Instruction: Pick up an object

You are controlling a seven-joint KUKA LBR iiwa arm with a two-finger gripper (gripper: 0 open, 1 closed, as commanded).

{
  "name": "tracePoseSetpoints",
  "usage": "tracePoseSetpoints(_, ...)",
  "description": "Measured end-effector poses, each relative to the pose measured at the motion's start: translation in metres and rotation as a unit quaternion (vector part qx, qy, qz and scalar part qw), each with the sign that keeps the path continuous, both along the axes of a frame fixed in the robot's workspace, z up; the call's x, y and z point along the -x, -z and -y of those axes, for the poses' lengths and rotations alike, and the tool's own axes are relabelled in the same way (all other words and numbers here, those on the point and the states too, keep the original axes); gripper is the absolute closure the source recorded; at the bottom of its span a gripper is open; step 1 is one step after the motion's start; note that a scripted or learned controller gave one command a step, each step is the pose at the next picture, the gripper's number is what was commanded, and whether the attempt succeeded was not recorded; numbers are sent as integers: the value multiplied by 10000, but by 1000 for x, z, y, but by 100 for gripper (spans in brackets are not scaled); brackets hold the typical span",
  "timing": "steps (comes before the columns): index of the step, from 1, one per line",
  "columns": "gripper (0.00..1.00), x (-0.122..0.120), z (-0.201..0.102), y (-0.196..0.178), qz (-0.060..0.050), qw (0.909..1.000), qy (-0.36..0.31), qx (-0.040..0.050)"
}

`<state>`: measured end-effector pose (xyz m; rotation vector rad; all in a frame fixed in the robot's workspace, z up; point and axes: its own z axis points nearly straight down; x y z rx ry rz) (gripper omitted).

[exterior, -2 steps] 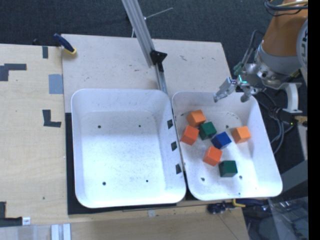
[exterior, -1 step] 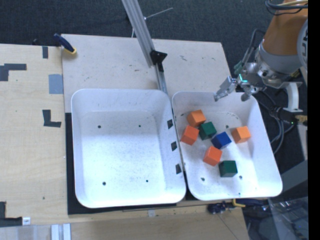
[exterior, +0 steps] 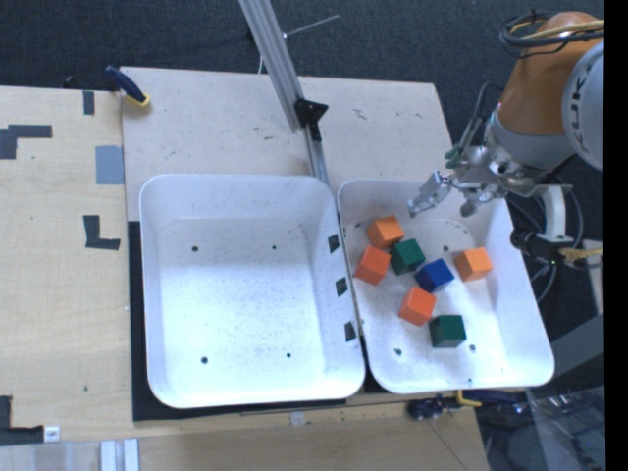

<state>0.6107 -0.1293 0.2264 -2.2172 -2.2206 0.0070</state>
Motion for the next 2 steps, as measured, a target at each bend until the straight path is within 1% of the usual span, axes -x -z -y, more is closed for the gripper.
tracePoseSetpoints(1,0,-7,-2,48,-3,10000,-2,0)
tracePoseSetpoints(2,0,-6,3,94,-5,10000,3,1)
